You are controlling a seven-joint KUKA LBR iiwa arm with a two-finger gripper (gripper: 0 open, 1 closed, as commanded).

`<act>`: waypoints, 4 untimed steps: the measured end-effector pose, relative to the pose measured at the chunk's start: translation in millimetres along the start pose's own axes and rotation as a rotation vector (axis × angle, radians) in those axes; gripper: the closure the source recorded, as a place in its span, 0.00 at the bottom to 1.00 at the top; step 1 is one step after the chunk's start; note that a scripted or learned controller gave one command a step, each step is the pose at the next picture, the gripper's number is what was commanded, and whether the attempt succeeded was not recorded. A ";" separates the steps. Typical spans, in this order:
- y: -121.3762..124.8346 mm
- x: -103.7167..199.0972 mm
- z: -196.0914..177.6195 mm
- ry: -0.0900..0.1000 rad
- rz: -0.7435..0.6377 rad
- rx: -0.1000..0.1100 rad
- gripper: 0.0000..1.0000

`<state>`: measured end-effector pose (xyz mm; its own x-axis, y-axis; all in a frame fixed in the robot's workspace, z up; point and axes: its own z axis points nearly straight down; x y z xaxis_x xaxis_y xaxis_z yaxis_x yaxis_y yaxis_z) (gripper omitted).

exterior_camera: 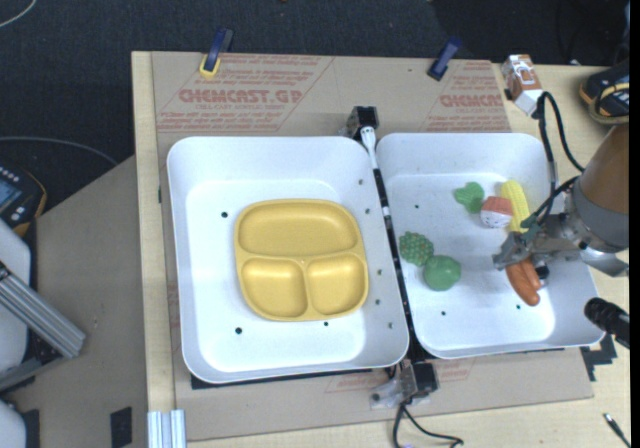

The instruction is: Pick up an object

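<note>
Orange hot dog (525,283): long axis 11-to-5 o'clock, upper end hidden under gripper (520,254); claw state indiscernible.

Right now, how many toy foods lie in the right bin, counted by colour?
Green: 3, a piece, a broccoli, a round one
Yellow: 1, the corn
Orange: 1, the carrot
Red and white: 1
Total: 6
</note>
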<state>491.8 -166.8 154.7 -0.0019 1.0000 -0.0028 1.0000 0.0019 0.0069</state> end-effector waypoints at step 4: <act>58.6 79.3 -67.2 0.003 -0.004 0.004 1.00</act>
<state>549.7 -87.1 222.0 -0.0055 1.0000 -0.0003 1.0000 0.0055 0.0030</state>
